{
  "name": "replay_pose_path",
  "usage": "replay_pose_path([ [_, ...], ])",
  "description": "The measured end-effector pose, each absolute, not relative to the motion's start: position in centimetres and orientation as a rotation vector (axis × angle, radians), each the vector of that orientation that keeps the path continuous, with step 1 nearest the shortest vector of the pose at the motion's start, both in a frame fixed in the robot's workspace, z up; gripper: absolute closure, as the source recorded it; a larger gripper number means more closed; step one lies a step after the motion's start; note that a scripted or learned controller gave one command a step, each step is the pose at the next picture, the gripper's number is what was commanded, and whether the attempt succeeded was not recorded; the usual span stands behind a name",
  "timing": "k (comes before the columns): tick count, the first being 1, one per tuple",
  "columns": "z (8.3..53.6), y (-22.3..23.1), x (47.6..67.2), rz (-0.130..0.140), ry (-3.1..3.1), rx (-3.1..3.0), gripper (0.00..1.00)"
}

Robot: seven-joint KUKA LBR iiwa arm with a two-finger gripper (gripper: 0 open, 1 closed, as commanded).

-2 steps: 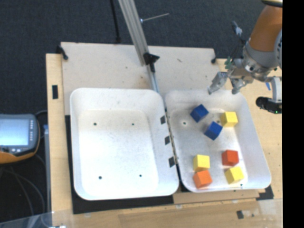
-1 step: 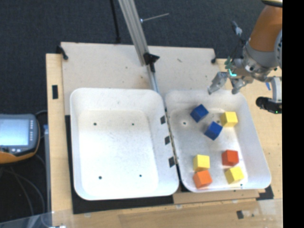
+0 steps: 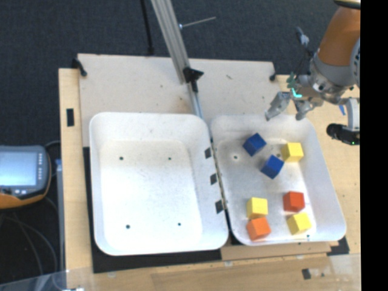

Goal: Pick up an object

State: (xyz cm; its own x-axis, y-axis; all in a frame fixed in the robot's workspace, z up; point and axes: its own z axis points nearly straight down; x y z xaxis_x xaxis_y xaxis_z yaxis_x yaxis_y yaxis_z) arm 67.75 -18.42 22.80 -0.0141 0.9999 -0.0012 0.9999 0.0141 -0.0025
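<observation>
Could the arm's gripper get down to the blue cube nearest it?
Probably yes. The gripper hangs open above the right bin's far rim, and that blue cube sits apart from the other blocks with nothing over it.

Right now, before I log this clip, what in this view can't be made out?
- Arm: cut off by the frame's upper right; its base is out of view.
- Gripper: its jaws look spread above the right bin's far rim, with nothing seen between them, though small and blurred.
- Grey device: cut off by the left edge; screen unreadable.
- Aluminium bar: top cropped.
</observation>
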Motion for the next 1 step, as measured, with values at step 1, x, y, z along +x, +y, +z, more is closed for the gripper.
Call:
replay_pose_path([
  [1,14.8,-17.71,67.62,0.006,-2.228,-2.21,0.0],
])
